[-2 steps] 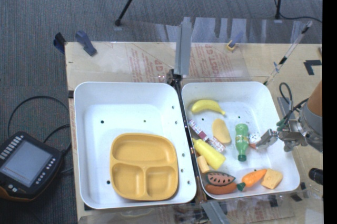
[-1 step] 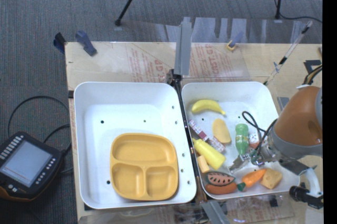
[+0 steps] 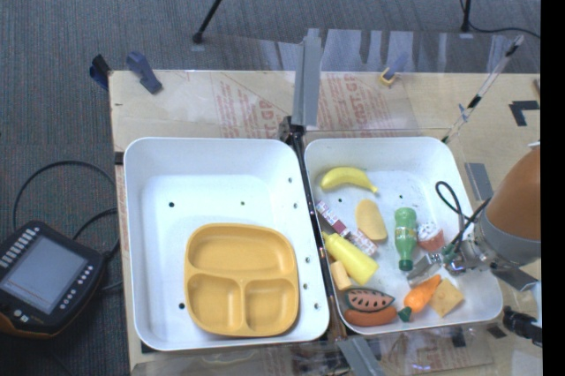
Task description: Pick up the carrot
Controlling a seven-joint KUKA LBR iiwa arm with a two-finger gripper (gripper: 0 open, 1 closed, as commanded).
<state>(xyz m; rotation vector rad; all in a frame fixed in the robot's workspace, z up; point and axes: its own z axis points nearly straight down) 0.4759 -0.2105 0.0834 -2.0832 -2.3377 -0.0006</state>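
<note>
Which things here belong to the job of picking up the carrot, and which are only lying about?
For the job:
carrot
claw
right bin

Lying about:
banana
green bottle
watermelon slice
yellow bottle
cheese
yellow tray
left bin

yellow tray (image 3: 241, 279) in left bin (image 3: 146, 189) | banana (image 3: 346, 178), green bottle (image 3: 405, 235), watermelon slice (image 3: 370, 299) in right bin (image 3: 388, 146)

Bright, even light from overhead; white bins (image 3: 221, 158) nr blown out, mild glare. Striped light/shadow bands on carpet (image 3: 53, 30) at top. Soft shadows under items. Low res, slightly soft overall.
</note>
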